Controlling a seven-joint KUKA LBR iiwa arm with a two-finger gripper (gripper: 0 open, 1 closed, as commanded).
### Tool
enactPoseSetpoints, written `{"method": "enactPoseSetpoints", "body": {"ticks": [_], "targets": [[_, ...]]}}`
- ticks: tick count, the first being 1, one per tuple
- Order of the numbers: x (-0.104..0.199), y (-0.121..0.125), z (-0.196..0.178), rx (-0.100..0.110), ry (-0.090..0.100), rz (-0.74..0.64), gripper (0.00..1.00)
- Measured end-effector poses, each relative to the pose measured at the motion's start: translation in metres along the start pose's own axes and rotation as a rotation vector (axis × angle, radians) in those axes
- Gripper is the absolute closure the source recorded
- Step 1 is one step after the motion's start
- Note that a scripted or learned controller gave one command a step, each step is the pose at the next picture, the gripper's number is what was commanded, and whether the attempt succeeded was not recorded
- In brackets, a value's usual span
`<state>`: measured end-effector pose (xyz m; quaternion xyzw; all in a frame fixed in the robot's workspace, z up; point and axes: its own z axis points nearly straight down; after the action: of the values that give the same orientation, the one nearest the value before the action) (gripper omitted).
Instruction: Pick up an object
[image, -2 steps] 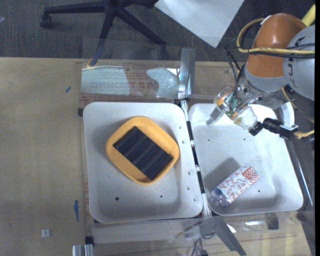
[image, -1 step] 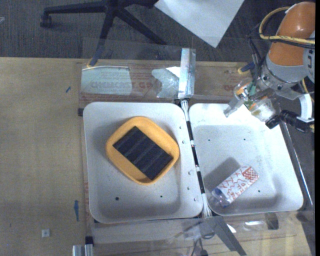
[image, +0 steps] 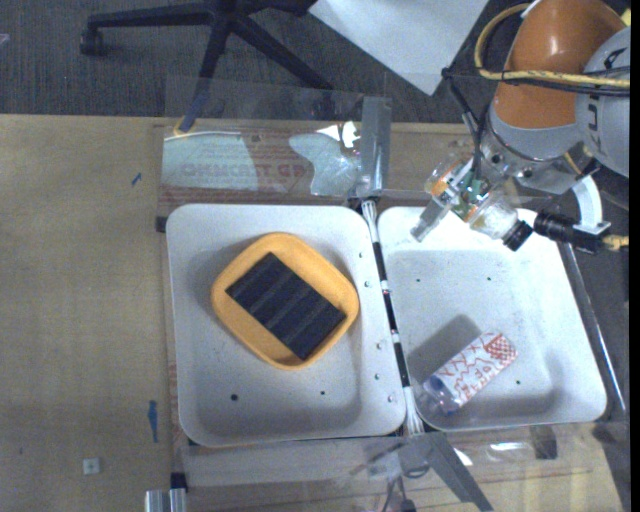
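While the grey arm (image: 560, 90) with its orange band reaches in from the right, its tool (image: 455, 205) hangs over the far edge of the right bin (image: 560, 300); whether the tool is spread or pressed together cannot be told. A clear packet with red print (image: 470, 372) lies tilted near that bin's near edge, well apart from the tool. An orange block with a dark ribbed top (image: 285, 300) sits in the left bin (image: 200, 380), on the wooden surface (image: 70, 300).
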<state>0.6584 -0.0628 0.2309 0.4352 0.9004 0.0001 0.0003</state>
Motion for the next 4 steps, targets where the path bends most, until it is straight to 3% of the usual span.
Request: {"method": "enactPoseSetpoints", "body": {"ticks": [1, 2, 3, 4], "targets": [[0.000, 0.000, 0.000, 0.000, 0.000, 0.000, 0.00], [0.020, -0.093, 0.062, 0.000, 0.000, 0.012, 0.00], [-0.094, -0.097, 0.131, -0.002, -0.003, 0.055, 0.00], [-0.038, -0.142, 0.093, 0.000, 0.000, 0.039, 0.00]]}}
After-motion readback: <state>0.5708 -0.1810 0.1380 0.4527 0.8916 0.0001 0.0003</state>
